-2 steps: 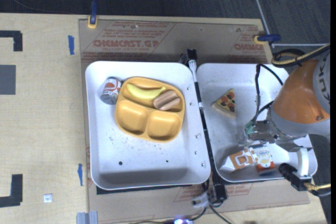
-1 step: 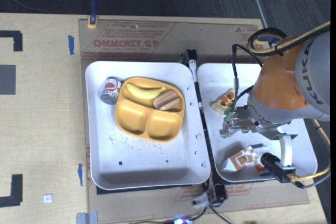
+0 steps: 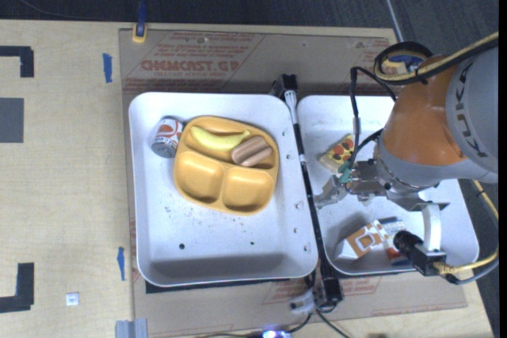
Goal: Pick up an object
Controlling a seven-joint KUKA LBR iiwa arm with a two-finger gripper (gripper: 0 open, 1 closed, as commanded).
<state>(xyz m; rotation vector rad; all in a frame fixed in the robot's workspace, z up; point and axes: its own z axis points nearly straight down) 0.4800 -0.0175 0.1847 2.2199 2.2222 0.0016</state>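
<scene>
The gripper (image 3: 326, 194) hangs low at the right bin's (image 3: 459, 253) left wall, fingers spread and empty. The pizza-slice toy (image 3: 339, 151) lies just beyond; shift toward it, straddle it squarely, then close.

Yellow tray (image 3: 222, 190): looking like glossy, smooth plastic
Bins (image 3: 150, 194): showing smooth white plastic
Bench board (image 3: 238, 59): appearing as matt printed cardboard
Arm band (image 3: 420, 127): gleaming orange

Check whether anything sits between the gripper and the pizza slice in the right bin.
Nothing visible does. The gripper sits low at the right bin's left side, and the pizza slice lies just beyond it, with bare bin floor between.
</scene>
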